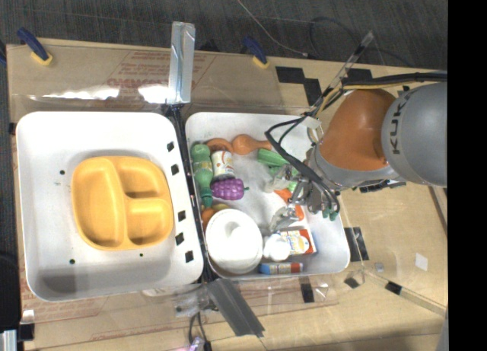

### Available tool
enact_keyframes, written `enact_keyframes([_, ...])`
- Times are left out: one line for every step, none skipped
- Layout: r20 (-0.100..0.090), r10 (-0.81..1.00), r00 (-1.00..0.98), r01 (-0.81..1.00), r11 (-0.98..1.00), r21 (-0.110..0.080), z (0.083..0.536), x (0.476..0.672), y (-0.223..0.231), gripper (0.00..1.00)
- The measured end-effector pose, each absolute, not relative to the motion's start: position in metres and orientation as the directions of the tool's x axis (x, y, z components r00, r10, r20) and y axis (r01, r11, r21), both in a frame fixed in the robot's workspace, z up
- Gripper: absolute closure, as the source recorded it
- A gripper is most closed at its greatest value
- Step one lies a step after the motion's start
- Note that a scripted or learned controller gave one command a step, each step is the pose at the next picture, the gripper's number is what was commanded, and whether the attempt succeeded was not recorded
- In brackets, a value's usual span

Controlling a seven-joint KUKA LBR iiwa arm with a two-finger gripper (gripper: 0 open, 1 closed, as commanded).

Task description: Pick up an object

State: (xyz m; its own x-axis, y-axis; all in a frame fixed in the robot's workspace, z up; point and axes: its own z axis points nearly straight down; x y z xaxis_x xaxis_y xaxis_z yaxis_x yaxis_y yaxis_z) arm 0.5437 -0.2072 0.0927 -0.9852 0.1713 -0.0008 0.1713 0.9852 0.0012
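I see my claw (298,203) low in the right bin (332,229) among toy food, beside the purple grapes (228,187) and white bowl (233,240); its grip I cannot tell.

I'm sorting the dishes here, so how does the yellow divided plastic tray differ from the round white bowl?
The yellow divided plastic tray is squarish with rounded corners and split into compartments; the round white bowl is a plain circle. The tray looks larger than the bowl. The tray lies alone in the left white bin; the bowl sits crowded among toy foods in the right white bin. Both rest flat on a bin floor.
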Motion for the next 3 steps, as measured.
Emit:
enact_keyframes([-0.004,0.165,-0.986,0.165,0.986,0.001,0.104,0.546,-0.206,1.0])
enact_keyframes([-0.004,0.164,-0.986,0.164,0.986,0.001,0.103,0.546,-0.206,0.0])
enact_keyframes([-0.006,0.058,-0.998,0.058,0.998,-0.001,0.093,0.558,-0.196,0.0])
